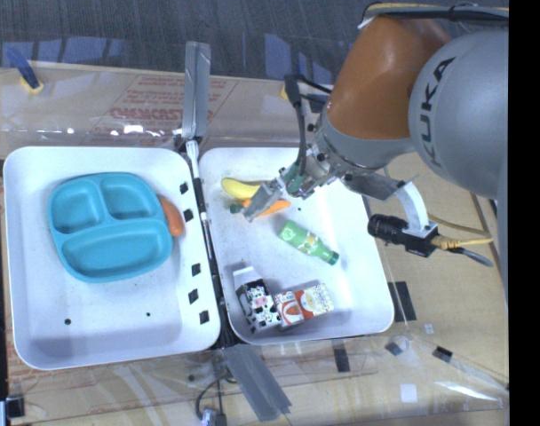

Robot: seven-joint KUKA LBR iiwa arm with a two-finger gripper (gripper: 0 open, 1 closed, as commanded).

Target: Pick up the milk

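Fingers of the gripper [268, 195] reach down into the right bin [363, 238], just beside the banana [239, 187], and their tips sit close together with an orange carrot-like piece [272, 208] lying at or under them; whether they are parted or pinched, and whether they touch that piece, cannot be told from this slanted view. Nothing is plainly held between them.

Taking the banana as the landmark: the yellow banana lies in the upper left part of the right bin. The gripper's tip is right next to it, on the side toward the arm [412, 87], whose grey body and orange band loom above and to the right of the banana. The green bottle [309, 242] lies on its side below and to the right of the banana, apart from it, tilted diagonally.

The milk [258, 306], a small carton with black-and-white cow patches, rests well below the banana, near the bin's lower left corner. It is touching or just beside a red-and-white carton [305, 303], which lies to its right. The milk is well apart from the gripper.

To the left of the banana, past the divider between the bins, the left bin [39, 327] holds a blue divided plate [110, 224]. An orange object [173, 217] pokes out at the plate's right edge, between the plate and the banana.
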